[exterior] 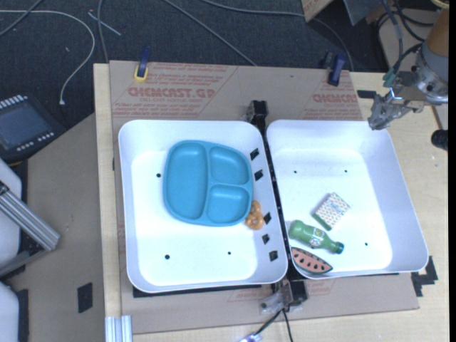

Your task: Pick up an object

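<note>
Though glossy, compartmented blue plate (208,182)

— Where was there room in the right bin (399,191)?

— Its whole far half lay bare. The clutter sat along the near edge: a small patterned box (331,210), a green bottle (315,236) just beside it, and a watermelon slice (311,263) at the near-left corner, close to the bottle.

— And the left bin (135,191)?

— A blue divided plate (208,183) filled its middle, with a small orange toy (254,216) touching the plate's near-right corner, hard by the divider between the bins. The near strip and left side stayed open.

— The gripper (380,114)?

— It hung over the right bin's far-right corner, well apart from everything.
</note>
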